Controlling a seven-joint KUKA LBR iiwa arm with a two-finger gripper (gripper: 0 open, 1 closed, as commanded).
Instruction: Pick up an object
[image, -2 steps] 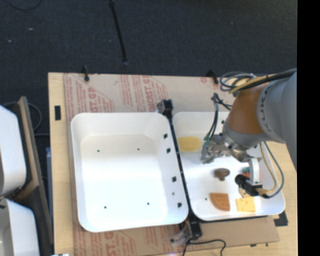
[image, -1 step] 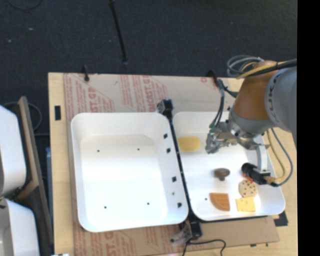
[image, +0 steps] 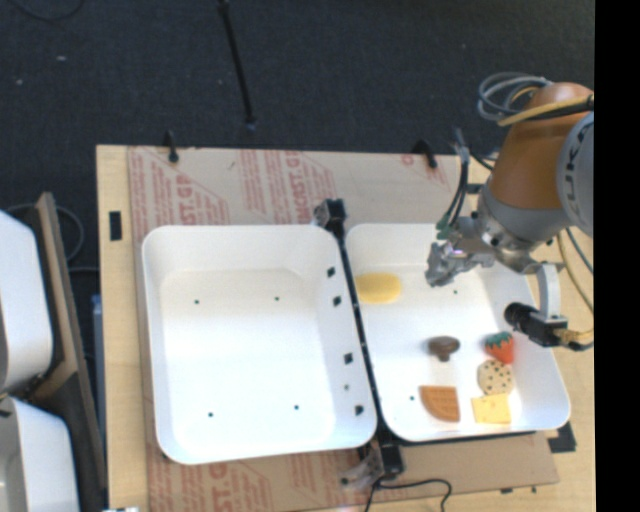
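The right bin (image: 400, 425) holds several small items: a yellow oval piece (image: 379, 289) near its left wall, a brown mushroom-shaped piece (image: 444, 347), a red strawberry (image: 501, 347), a speckled round cookie (image: 494, 377), an orange-brown wedge (image: 439, 402) and a yellow cheese block (image: 491, 409). My gripper (image: 442, 268) hangs over the upper part of the right bin, to the right of the yellow oval piece and apart from it. Nothing shows between its fingers.
The left bin (image: 160, 300) lies beside the right one, with a black divider strip (image: 350, 320) between them. Both rest on a cardboard sheet (image: 230, 185) on the bench. Cables (image: 510, 95) loop above the arm at the upper right.
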